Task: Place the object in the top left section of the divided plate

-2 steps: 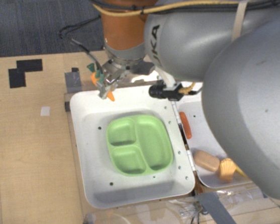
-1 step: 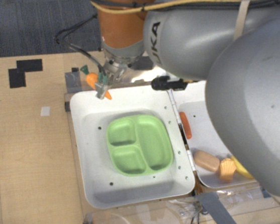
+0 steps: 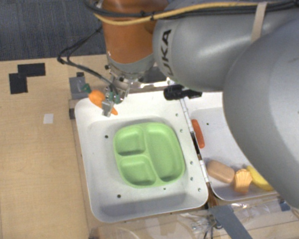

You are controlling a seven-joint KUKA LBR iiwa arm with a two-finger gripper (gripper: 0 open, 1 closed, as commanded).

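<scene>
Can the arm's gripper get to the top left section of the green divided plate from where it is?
Probably yes: the gripper sits at the orange object on the bin's far-left rim, and the plate's top left section lies open nearby.

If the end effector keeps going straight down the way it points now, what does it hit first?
Most likely the orange object right at the end effector, over the left bin's top-left corner; depth is unclear.

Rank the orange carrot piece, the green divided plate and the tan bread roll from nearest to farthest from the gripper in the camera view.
1. Orange carrot piece: at the gripper, left bin's top left corner.
2. Green divided plate: middle of the left bin.
3. Tan bread roll: right bin, lower part.
</scene>
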